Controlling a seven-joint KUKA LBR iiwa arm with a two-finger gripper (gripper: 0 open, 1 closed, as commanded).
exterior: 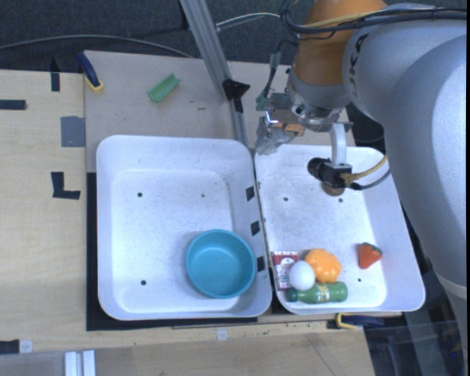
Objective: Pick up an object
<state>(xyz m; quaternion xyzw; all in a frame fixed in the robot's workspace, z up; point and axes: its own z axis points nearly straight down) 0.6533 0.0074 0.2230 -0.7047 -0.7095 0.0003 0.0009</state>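
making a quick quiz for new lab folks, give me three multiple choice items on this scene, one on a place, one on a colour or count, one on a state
1. Where does the blue bowl sit?
A. near corner of the left bin, by the divide
B. far corner of the right bin
C. on the bare bench

2. What colour is the small block lying on the bench beyond the left bin?
A. red
B. green
C. white

3. How do the white ball, orange fruit and green bottle lie in the right bin?
A. spread to separate corners
B. stacked inside the bowl
C. huddled together at the near edge

Answers:
1 A, the bowl rests at the left bin's near side, next to the right bin.
2 B, the block past the bin's far rim is green.
3 C, the three crowd against each other by the near rim.
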